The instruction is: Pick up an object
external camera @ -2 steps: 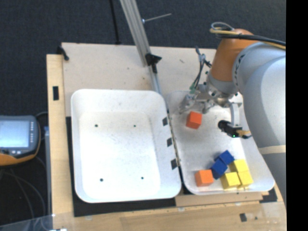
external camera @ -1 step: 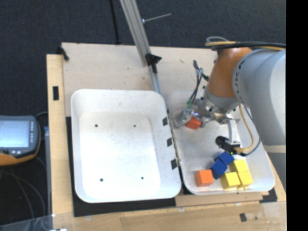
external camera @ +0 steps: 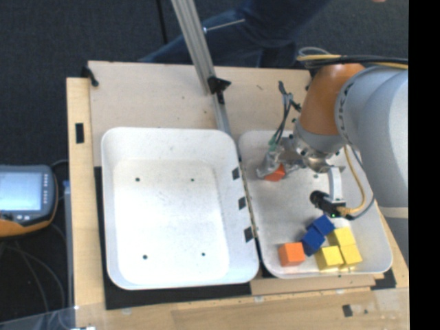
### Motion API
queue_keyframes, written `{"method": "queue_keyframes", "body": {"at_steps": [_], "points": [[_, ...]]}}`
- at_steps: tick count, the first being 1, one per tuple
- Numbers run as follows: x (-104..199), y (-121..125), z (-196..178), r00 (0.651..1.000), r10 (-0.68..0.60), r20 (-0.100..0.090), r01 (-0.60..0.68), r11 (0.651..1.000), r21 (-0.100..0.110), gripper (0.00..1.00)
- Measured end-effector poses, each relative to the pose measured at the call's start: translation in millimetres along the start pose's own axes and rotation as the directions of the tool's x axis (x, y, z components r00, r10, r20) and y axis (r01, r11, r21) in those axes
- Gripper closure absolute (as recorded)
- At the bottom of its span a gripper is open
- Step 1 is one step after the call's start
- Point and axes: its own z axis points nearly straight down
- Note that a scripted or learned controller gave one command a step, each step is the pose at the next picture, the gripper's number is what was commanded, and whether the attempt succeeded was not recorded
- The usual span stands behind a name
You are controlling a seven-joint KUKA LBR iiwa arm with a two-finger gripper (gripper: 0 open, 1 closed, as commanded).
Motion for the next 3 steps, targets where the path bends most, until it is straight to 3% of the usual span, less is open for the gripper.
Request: {"method": "queue_keyframes", "body": {"at_steps": [1,2,3], "points": [[75.7,-13.4,-94.2,1.0,-0.014,-0.002,0.014,1.0,-0.006,1.0],[154.0,-24.0,-88.5,1.0,-0.015,-0.002,0.015,1.0,0.003,1.0],[148.8,-22.8,-99.3,1.0,-0.01,-0.001,0.01,1.0,0.002,1.0]]}}
